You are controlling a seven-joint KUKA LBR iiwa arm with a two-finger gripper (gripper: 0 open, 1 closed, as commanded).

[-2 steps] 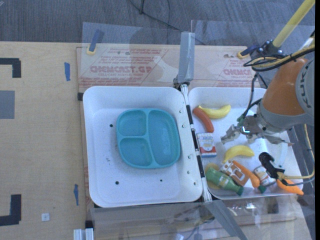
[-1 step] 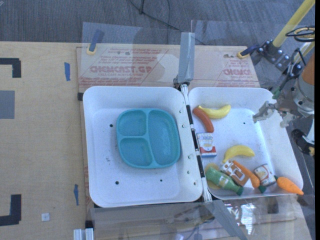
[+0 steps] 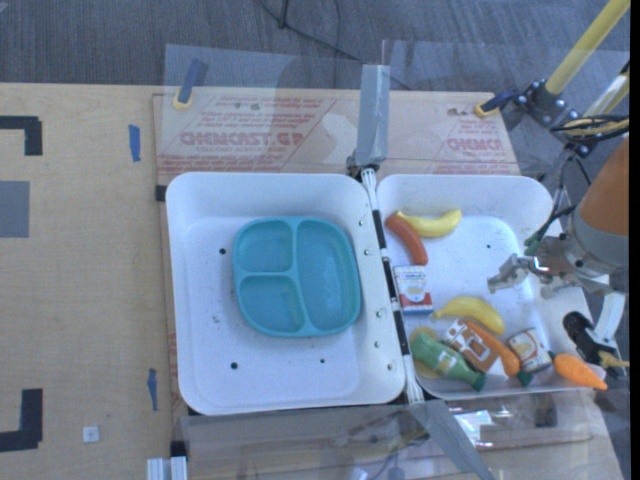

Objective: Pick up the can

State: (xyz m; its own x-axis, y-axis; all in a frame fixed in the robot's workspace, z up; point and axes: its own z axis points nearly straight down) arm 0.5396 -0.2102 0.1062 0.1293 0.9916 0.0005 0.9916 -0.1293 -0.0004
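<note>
Camera view: small cylindrical can [image 3: 527,349] lies tilted beside carrot; metal tool [image 3: 516,272] above, fingers spread wide

A robotics lab. The plywood table [image 3: 80,298] carries black and blue tape markers [image 3: 134,143], two white bins [image 3: 190,298] fenced by clear plastic sheets [image 3: 250,128], and plastic toy food [image 3: 445,358]. Loose cables [image 3: 290,8] trail over grey carpet [image 3: 100,18] at the far side.

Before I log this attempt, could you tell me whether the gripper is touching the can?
Apart: camera view shows bare bin floor between gripper and can.
</note>
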